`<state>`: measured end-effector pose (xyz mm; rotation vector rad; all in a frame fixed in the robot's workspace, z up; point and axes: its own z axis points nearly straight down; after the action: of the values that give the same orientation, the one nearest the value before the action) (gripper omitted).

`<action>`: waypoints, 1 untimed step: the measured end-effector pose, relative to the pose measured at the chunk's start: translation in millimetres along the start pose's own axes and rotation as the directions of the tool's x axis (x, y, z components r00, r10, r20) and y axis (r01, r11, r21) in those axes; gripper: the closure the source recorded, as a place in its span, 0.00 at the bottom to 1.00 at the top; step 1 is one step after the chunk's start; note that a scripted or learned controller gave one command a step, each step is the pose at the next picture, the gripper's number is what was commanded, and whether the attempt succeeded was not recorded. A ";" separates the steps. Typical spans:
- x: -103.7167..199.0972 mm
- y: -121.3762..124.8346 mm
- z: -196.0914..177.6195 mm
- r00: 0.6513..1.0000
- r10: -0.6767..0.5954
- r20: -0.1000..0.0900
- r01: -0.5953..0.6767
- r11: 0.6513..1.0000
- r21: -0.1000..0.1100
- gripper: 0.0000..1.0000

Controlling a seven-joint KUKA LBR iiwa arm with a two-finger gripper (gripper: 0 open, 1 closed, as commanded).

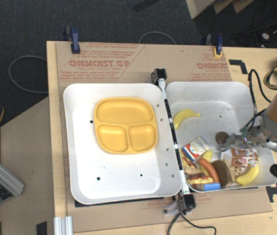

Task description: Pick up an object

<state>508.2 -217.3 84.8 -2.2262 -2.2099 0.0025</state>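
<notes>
The gripper hangs low near the right bin's outer wall; whether it grips anything cannot be told. Open white floor stretches away from it toward the far wall. Toys crowd the near corner: a banana just below it, a sausage beside.

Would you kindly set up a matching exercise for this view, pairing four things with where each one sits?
Things:
1. yellow tray
2. lone banana
3. hot dog
4. gripper

Places:
A. upper part of the right bin, apart from the pile
B. in the left bin
C. over the right bin's right side
D. in the pile at the right bin's lower edge

Pairs: 1-B, 2-A, 3-D, 4-C
</notes>
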 end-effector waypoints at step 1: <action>78.0 25.0 0.0 1.000 -0.014 0.001 0.014 1.000 -0.007 0.00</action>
<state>533.7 -139.6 84.8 -2.2148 -2.2296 -0.0047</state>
